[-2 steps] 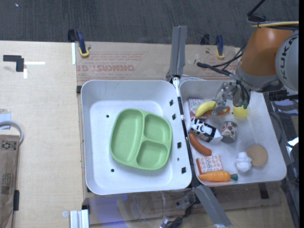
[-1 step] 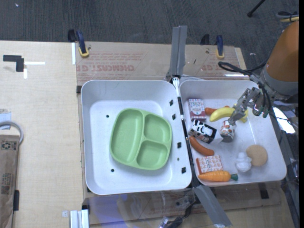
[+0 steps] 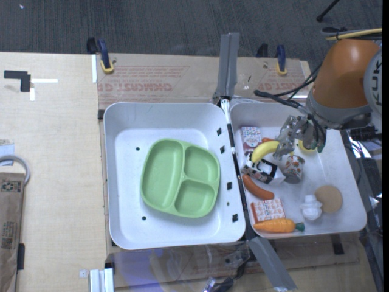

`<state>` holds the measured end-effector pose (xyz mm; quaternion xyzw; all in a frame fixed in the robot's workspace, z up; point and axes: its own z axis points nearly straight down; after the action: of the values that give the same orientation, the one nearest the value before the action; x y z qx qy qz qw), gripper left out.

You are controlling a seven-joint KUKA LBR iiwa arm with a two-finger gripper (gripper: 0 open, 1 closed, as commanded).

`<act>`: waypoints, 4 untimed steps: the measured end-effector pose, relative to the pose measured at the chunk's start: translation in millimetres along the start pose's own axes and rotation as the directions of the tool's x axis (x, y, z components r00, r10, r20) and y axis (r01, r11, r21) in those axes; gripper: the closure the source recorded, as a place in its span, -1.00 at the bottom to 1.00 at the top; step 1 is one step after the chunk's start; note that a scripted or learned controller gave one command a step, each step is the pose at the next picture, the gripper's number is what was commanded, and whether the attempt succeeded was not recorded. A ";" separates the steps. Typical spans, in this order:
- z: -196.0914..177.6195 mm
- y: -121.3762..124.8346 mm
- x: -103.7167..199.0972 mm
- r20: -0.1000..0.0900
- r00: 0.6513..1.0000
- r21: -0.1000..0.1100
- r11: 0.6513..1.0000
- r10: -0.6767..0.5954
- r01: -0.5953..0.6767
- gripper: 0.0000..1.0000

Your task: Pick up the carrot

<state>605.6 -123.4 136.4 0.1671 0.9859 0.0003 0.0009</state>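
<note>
**Right bin crowded, carrot at its near edge**

The gripper (image 3: 290, 140) hangs over the middle of the right bin (image 3: 349, 181). Just left of the fingers lies the banana (image 3: 264, 149), and nearer the camera from it the sausage (image 3: 258, 187). The carrot (image 3: 277, 225) lies well nearer the camera than the fingers, along the bin's front wall. The left bin (image 3: 121, 181), far left of the fingers, holds the divided plate (image 3: 180, 178).

floor: dark grey carpet (image 3: 152, 11) | bench: pale wood (image 3: 48, 163) | clamps: blue-handled (image 3: 104, 56)
</note>
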 end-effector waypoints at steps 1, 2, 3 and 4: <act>-55.4 39.8 21.1 0.001 0.910 0.001 0.910 0.414 -0.414 1.00; -55.0 85.5 -20.7 0.002 0.783 0.002 0.783 0.622 -0.622 1.00; -130.0 4.1 39.1 0.000 0.957 0.002 0.957 0.291 -0.291 1.00; -99.1 10.8 93.2 -0.003 1.000 0.001 1.000 -0.001 0.001 1.00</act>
<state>521.0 -82.6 235.3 0.1666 0.9860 0.0002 -0.0004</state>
